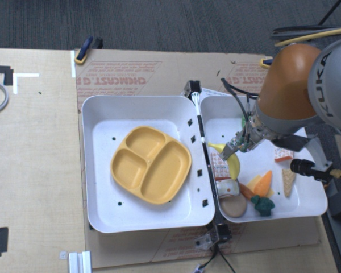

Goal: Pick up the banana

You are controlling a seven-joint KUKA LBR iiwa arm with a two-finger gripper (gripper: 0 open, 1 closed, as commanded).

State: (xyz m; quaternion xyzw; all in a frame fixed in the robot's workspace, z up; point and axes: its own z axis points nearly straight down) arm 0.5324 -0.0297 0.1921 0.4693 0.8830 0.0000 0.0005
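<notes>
The banana is yellow and lies in the right bin near its left wall, one end pointing toward the divider. My gripper hangs right over the banana's upper end, touching or nearly touching it. The arm's grey and orange wrist covers the bin's far right part. The banana still rests on the bin floor.
The left bin holds a yellow divided plate. Around the banana lie a red-and-white packet, a brown round piece, a carrot, an orange wedge, a green piece and a tan slice.
</notes>
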